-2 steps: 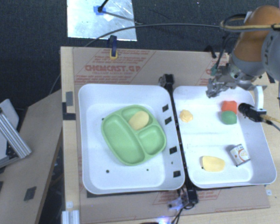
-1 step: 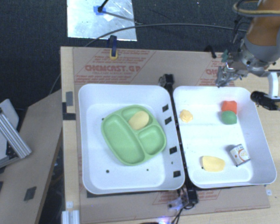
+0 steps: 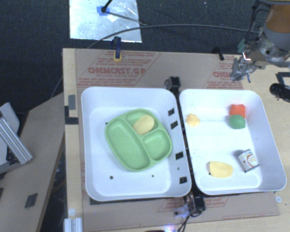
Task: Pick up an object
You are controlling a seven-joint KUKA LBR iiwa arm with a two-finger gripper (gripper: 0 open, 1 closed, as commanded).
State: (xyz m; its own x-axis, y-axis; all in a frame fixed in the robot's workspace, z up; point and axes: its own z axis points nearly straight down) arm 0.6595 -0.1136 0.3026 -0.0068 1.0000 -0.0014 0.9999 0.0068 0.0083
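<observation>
Operator: The arm (image 3: 280, 23) is hanging over the far right part of the counter (image 3: 135, 64), and its jaws are pointing down just beyond the far edge of the right bin (image 3: 268, 129). Are they wide or narrow?

Helper: I cannot tell; they are too small and blurred. I am seeing nothing between them.

Operator: Which object are you proposing?

Helper: I am thinking of the pale yellow piece (image 3: 192, 120) near the left edge of the right bin. It is lying alone, well apart from the others, so nothing is getting in the way of the jaws.

Operator: The orange object (image 3: 237, 109) is lying closer, near the far right corner.

Helper: Yes, but it is touching the green object (image 3: 237, 122), so the jaws are risking to push both. The small carton (image 3: 248, 160) and the yellow object (image 3: 220, 169) near the front edge are also standing free, but they are asking for a longer reach.

Operator: And the left bin (image 3: 94, 144)?

Helper: A yellow lump (image 3: 144, 124) is sitting in the far compartment of the green plate (image 3: 130, 149); the ridges are making it harder. I am advising this: centre above the chosen piece, come straight down with the jaws wide, close, and lift slowly.
</observation>
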